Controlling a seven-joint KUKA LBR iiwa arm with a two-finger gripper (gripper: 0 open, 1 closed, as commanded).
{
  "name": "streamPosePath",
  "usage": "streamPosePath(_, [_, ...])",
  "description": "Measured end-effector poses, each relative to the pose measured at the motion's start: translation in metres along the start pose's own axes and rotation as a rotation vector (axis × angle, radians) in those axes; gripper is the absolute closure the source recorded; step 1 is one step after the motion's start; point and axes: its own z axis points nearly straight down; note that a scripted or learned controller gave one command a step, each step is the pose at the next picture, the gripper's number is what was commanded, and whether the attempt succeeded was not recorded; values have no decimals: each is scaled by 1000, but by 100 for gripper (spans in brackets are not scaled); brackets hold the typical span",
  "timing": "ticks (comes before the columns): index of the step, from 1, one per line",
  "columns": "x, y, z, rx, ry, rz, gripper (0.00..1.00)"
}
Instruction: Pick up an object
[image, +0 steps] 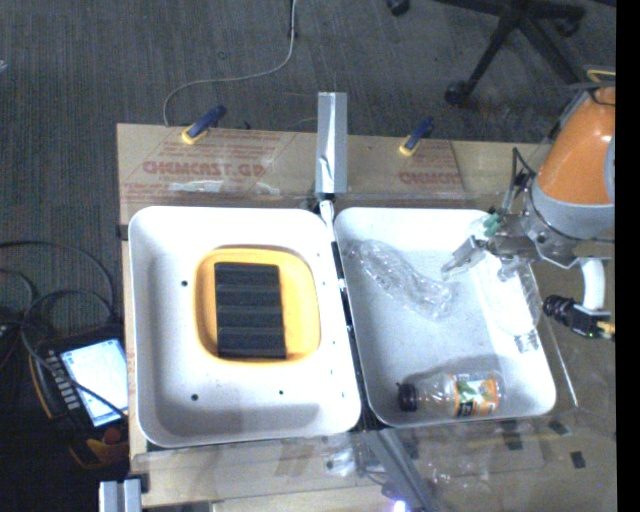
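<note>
The left bin (150, 330) holds a yellow tray (305, 300) with a black block (250, 310) lying in it. The right bin (400, 340) holds a clear crushed bottle (400, 278) near its middle. A second bottle (450, 393) with an orange label and dark cap lies on its side along the front wall. The gripper (478, 250) hangs over the back right part of this bin, just beside the clear bottle. I cannot tell if it is grasping anything.

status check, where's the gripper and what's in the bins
Gripper over right bin, above clear plastic bottle, nothing seen held. Second bottle lies at near edge. Left bin holds yellow tray with black block.
</note>
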Motion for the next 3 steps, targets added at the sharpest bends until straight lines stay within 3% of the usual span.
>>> streamPosePath(1, [23,45,106,-8,-1,11,0])
streamPosePath(2, [-10,19,99,2,1,-17,0])
streamPosePath(3, [-26,33,79,2,1,230,0])
